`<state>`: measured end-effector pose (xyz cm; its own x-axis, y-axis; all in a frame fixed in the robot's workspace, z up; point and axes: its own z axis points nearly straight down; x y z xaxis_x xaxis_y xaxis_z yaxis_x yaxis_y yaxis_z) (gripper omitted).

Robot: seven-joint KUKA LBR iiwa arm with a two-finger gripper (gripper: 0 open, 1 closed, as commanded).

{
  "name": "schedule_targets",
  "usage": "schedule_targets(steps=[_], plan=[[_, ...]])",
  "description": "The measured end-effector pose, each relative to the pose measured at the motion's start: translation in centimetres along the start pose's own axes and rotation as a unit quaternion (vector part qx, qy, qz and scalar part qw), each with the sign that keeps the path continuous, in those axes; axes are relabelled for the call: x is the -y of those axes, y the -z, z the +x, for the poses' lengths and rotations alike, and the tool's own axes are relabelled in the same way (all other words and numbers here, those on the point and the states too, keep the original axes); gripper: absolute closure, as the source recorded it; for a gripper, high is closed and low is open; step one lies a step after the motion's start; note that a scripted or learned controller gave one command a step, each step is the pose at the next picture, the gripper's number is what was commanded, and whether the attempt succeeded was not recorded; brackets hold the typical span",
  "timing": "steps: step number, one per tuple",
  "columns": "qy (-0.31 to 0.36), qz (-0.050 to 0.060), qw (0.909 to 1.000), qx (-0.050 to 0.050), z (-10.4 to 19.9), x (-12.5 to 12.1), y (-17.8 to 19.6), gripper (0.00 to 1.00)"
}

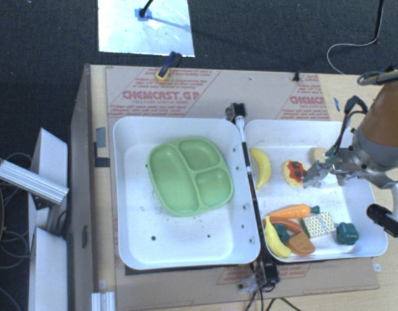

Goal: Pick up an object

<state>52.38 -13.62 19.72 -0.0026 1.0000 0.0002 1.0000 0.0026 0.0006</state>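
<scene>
A small red-and-yellow toy food piece lies in the upper middle of the right shallow white plastic bin, and the end effector of the grey arm hangs just beside its right edge, low over the bin floor; whether the two touch cannot be told, and whether the end effector is spread or closed cannot be told either at this size. Nothing is visibly held. Left of the toy piece, a yellow plastic banana lies along the bin's left wall. Above and to the right, a small pale beige lump sits partly hidden behind the arm's wrist. Along the bin's near side a cluster lies close together: an orange plastic carrot, a second yellow banana curving round the near left corner, a brown wedge-shaped piece, a pale checkered block, and a dark teal chunky piece a little apart to the right. The left shallow white plastic bin holds a light green three-compartment plastic plate, lying flat near its middle. Both bins rest side by side on the table, whose top is covered in printed brown board.
</scene>
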Motion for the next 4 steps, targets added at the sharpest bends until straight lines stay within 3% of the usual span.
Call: schedule_targets(steps=[1,2,3,4], plan=[[0.001,-0.004,1.0,0.0,2.9,-7.6,-10.1,0.0],[0.001,-0.007,1.0,0.002,2.7,-7.7,-9.0,1.0],[0.001,-0.006,1.0,0.002,2.7,-7.7,-9.0,0.0],[0.002,-0.007,1.0,0.002,2.8,-7.8,-7.9,1.0]])
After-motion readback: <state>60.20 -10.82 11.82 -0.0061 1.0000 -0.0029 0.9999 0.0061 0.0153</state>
